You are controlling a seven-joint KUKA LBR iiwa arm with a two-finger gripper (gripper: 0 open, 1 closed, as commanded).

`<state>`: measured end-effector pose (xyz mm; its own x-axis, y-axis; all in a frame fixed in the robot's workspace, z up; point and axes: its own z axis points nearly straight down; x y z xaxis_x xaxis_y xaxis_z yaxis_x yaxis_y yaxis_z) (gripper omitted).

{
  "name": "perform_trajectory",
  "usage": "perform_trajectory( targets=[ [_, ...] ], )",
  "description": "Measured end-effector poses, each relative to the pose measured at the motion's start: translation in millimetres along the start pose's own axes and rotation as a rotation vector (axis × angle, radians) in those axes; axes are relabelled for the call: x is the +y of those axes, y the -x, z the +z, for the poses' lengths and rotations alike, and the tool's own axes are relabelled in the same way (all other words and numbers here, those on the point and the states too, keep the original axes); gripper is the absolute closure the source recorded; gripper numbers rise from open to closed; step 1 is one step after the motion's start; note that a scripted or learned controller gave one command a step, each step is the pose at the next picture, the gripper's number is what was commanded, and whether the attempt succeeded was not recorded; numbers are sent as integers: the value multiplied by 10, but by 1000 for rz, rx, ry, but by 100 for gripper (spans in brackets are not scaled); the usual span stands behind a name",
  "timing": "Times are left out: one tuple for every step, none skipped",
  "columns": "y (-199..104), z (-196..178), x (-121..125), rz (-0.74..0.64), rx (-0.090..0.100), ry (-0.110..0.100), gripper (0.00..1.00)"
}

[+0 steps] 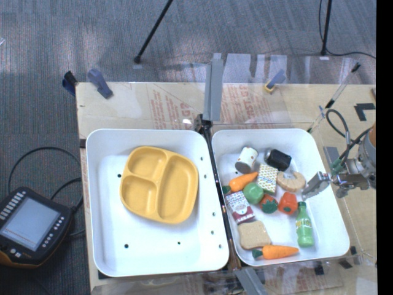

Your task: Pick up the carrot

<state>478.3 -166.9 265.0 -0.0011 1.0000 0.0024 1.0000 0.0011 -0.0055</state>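
Note:
Two orange carrot-like pieces lie in the right bin [325,158]. One carrot [277,251] with a green top rests along the front wall, beside a bread slice [254,234]. The other orange piece [243,181] lies tilted near the bin's left wall, touching a green pepper [253,193]. My gripper [315,185] hangs over the right part of this bin, above and to the right of a green bottle [304,225], apart from both carrots. Nothing is visibly held in it.
The right bin also holds a white cup [247,160], a black object [278,159], a checkered cracker [267,178], a round bun [290,180], an orange pepper [287,203] and a red carton [239,207]. A yellow divided plate [161,183] sits in the left bin [104,226].

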Motion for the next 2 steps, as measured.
perform_trajectory(
  targets=[
    [-31, 546, -31, -49, 2, -4, 0],
    [331, 920, 519, -73, 0, -1, 0]
  ],
)
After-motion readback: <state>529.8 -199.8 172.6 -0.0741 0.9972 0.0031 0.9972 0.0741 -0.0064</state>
